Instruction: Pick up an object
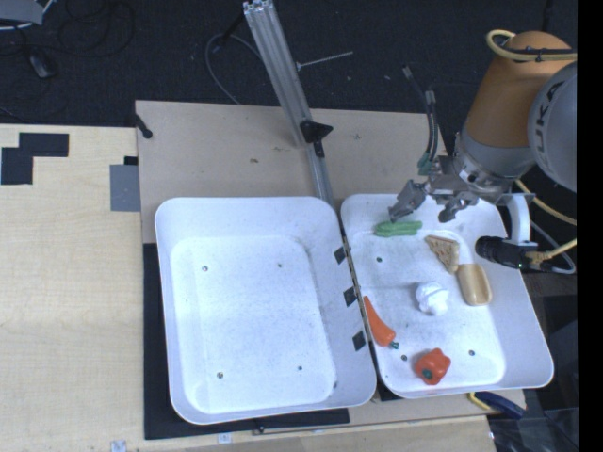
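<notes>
The gripper (431, 199) is seen spread apart and grasping nothing, hovering at the far edge of the right bin (528, 347), just above and right of a green pod-shaped object (398, 227). This object lies flat on the bin floor near the far-left corner and is judged the likeliest target. It is presumed light, moulded plastic, stiff and somewhat slippery; being long and thin, it is best taken across its narrow width at mid-length. Also noted in the right bin: a tan wedge (443, 250), a bread-like piece (474, 284), a white lump (432, 298), a carrot (379, 323), a red pepper (431, 365).
</notes>
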Robot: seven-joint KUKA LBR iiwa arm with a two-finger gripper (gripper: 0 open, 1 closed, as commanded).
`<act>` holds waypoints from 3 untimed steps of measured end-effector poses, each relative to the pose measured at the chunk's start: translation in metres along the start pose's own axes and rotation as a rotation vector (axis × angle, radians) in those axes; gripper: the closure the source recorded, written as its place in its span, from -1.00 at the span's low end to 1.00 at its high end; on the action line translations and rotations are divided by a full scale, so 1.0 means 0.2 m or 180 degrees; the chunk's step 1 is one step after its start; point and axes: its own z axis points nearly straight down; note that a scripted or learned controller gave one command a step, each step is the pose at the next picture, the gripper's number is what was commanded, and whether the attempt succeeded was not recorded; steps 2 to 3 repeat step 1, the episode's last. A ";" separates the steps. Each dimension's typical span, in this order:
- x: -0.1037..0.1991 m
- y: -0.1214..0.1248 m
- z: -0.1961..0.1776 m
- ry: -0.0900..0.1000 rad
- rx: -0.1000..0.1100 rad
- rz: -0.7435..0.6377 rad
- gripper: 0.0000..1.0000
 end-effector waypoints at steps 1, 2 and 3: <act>0.01 0.12 0.46 0.0002 0.0026 0.0105 -1.00; 0.01 0.12 0.46 0.0002 0.0026 0.0105 -1.00; 0.01 0.12 0.46 0.0002 0.0026 0.0105 -1.00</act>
